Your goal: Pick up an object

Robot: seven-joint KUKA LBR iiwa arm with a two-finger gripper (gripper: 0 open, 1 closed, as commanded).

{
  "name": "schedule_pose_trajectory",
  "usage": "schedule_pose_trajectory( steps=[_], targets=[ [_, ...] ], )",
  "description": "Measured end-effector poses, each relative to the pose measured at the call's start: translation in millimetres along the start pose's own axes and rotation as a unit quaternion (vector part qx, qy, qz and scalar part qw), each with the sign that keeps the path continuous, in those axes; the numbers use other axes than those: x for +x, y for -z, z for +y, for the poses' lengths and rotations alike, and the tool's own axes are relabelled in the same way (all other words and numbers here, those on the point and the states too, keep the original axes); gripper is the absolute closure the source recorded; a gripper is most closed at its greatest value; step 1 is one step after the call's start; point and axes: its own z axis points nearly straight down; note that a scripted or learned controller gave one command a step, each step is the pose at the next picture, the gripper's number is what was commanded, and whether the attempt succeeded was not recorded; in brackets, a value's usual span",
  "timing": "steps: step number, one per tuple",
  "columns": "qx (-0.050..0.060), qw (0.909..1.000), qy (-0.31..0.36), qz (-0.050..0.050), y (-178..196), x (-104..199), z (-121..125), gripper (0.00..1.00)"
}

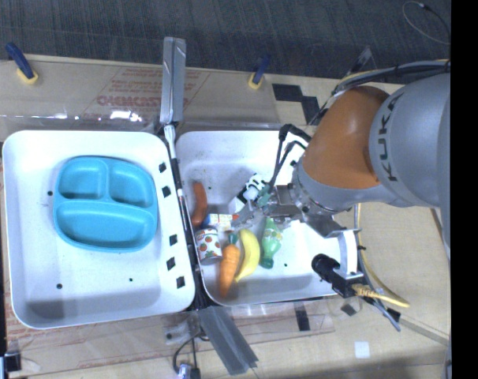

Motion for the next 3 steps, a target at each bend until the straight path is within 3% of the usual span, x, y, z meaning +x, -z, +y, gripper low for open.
schedule_pose_trajectory(
  steps=[1,2,3],
  targets=[
    [-0.001,0.9940,0.109,0.000,-117.0,-40.7,11.0,0.00],
    [-0.002,0.9937,0.112,-0.001,-107.2,-40.3,11.5,1.00],
    [-0.002,0.9957,0.093,0.000,-9.3,12.2,36.7,1.00]
  ],
)
